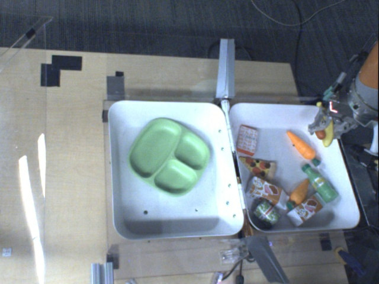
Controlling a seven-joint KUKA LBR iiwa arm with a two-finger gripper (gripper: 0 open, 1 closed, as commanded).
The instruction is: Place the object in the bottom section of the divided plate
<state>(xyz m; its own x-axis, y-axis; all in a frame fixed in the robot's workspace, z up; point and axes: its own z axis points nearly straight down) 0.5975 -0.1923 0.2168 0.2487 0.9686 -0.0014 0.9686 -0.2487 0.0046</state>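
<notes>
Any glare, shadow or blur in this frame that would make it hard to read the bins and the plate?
Camera view: bright streaks of glare on the bench at far left, away from the bins; soft shadow along the near inside wall of the left bin; the green divided plate evenly lit, sections distinct; the gripper small and soft at the right bin's far corner.

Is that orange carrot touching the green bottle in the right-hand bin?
Apart. The camera view shows the carrot lying up and left of the green bottle, with a strip of bare white bin floor between the carrot's lower tip and the bottle's cap.
</notes>
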